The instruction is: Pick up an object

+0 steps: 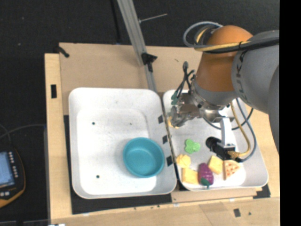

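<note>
The pincer (175,119) hangs over the right bin's (257,175) left wall; whether it is spread or closed I cannot tell. The toys lie just below it: green piece (192,146), yellow blocks (187,169), purple grape (205,173), pizza slice (230,168). Descending here, it risks striking the rim, or nudging crowded pieces together.

Pale wooden bench (103,69) on dark floor (28,18); slanted metal pole (134,32) crosses bench; handheld screen (8,171) lies at left edge.
</note>
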Controlling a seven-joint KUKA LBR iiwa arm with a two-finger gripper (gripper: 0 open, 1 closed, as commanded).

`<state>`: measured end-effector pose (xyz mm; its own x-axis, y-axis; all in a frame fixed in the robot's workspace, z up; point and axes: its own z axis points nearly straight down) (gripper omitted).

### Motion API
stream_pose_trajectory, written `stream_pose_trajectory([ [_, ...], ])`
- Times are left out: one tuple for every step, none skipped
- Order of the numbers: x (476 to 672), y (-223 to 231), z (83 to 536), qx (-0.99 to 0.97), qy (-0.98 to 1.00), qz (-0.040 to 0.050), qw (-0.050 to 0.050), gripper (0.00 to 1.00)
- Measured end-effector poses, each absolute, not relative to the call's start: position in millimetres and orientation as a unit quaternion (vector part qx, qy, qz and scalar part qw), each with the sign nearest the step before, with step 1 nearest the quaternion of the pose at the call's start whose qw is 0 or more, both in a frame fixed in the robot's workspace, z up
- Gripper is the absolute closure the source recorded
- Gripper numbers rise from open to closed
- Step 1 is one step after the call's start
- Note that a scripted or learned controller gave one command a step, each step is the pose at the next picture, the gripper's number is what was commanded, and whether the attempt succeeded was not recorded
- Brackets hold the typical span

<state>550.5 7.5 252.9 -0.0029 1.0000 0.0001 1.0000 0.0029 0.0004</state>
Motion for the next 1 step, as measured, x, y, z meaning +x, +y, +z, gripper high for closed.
stream_pose_trajectory([
  [555.8,52.8,256.0,0.705,0.709,0.0007,0.000,1.00],
])
